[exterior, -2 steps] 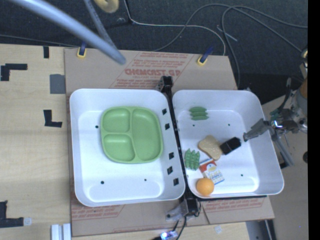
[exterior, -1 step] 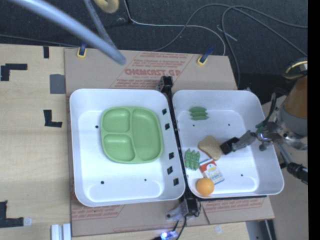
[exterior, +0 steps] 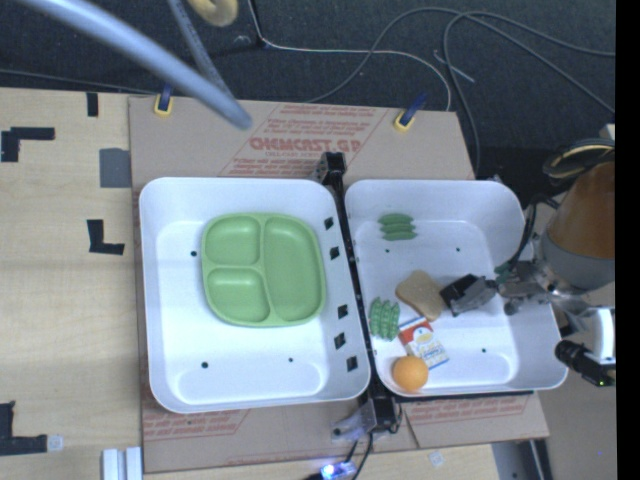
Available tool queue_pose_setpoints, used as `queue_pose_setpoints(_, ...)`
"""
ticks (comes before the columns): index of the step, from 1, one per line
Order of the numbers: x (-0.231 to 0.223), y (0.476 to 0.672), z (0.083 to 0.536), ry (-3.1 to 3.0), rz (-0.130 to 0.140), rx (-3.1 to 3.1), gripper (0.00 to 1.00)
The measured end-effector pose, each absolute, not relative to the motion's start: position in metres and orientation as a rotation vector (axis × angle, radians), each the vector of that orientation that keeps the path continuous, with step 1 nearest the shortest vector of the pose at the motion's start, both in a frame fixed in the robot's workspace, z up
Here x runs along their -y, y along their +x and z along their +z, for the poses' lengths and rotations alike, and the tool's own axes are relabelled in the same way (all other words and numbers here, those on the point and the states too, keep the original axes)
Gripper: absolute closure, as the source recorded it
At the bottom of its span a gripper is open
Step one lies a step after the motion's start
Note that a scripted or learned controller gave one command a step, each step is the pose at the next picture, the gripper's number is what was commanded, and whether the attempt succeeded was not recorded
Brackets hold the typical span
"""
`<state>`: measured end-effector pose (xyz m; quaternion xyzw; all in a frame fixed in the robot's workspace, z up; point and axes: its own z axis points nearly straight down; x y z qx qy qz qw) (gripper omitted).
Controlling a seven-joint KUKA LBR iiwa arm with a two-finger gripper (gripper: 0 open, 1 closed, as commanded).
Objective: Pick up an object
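progress: nothing was lifted yet, as far as the view showed; every item lay on a bin floor. Judged as approach stage, with grasp and lift left to do.

landmark: right bin [exterior: 505, 200], used for all places below.

gripper [exterior: 462, 293]: was low inside the right bin, right of its centre, dark tip pointing toward the bin's left side.

gripper state: could not tell whether it was open or closed; the tip was small and dark. Nothing was seen held in it.

arm [exterior: 580, 228]: reached in over the right bin's right wall, orange band and grey wrist just outside that wall, forearm roughly level across the rim.

bread slice [exterior: 419, 293]: tan, near the right bin's centre, just beside the gripper tip on its left; contact unclear. Likely the target, judging by where the tip pointed.

red and white packet [exterior: 424, 342]: toward the right bin's front, below the bread slice.

orange [exterior: 409, 373]: at the right bin's front wall, touching or just beside the packet.

green ridged piece [exterior: 384, 318]: by the right bin's left wall, front half.

second green piece [exterior: 397, 227]: toward the right bin's back, left half.

green divided plate [exterior: 264, 268]: in the left bin [exterior: 170, 203], just beside the right bin's left wall, well apart from the gripper.
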<state>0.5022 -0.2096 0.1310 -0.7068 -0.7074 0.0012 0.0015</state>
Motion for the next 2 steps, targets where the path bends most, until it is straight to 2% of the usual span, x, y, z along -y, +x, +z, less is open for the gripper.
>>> queue_pose_setpoints(1,0.209,0.503,0.142,-2.218,0.002,2.222,1.00)
queue_pose_setpoints(2,0.212,0.514,0.196,-2.223,-0.002,2.226,1.00)
